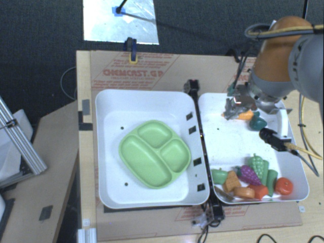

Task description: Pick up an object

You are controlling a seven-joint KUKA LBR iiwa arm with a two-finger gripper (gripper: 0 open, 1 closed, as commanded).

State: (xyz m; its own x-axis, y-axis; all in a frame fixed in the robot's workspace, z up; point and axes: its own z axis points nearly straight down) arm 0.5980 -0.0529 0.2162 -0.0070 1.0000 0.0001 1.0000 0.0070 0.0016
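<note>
Two white bins [109, 151] sit side by side. One green plate [154, 154] lies in the left bin. The right bin holds a pile of toy foods [250, 178], too bunched up to count.

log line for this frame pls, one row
arm: over right bin far end | gripper: low beside orange piece and teal piece | grasp: unconfirmed | toy food pile: near corner | green plate: left bin
</note>
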